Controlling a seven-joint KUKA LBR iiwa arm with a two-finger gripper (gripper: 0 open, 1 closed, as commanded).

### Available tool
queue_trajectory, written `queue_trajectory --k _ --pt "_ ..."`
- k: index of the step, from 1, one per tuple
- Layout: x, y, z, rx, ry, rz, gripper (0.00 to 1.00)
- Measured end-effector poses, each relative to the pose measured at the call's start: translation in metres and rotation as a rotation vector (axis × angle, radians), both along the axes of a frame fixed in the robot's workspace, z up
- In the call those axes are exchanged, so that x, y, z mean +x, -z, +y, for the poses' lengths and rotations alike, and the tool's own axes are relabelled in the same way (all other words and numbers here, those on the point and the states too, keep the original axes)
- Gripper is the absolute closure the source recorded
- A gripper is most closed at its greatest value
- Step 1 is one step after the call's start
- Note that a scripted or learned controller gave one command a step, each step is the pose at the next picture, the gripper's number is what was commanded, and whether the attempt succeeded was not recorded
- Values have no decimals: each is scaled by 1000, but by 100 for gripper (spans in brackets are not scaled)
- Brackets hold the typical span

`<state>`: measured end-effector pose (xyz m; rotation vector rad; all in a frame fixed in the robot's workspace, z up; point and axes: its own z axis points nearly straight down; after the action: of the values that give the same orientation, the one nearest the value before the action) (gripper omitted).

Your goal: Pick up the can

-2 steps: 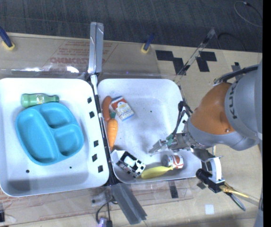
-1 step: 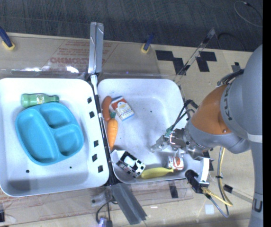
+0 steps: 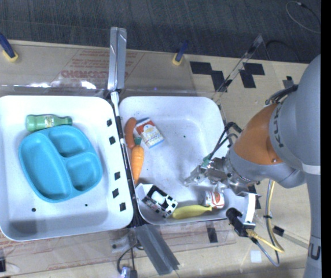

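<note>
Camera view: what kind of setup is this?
Probably a lab bin-picking bench: two white bins side by side, toy food such as a carrot and banana, and a robot arm reaching in.

The grey arm (image 3: 295,126) reaches in from the right — its hand (image 3: 207,176) low over the right bin's (image 3: 171,106) near-right corner.

Setting: robotics laboratory. Indicators: a desk (image 3: 154,59) fitted with two white bins (image 3: 3,155) separated by a clamped divider (image 3: 117,57), black-and-white marker tags (image 3: 226,74), loose cabling (image 3: 269,236), and dark carpet (image 3: 154,10) beyond.
</note>
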<state>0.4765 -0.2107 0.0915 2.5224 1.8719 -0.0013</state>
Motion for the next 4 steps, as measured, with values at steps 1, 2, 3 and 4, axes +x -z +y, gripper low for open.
queue_trajectory --k 1,2,3,4 --pt "0 -9 1 0 -5 0 100" --pt "55 0 17 3 -88 2 100" --pt "55 0 17 3 -88 3 0" --pt "5 -23 8 3 5 4 0"
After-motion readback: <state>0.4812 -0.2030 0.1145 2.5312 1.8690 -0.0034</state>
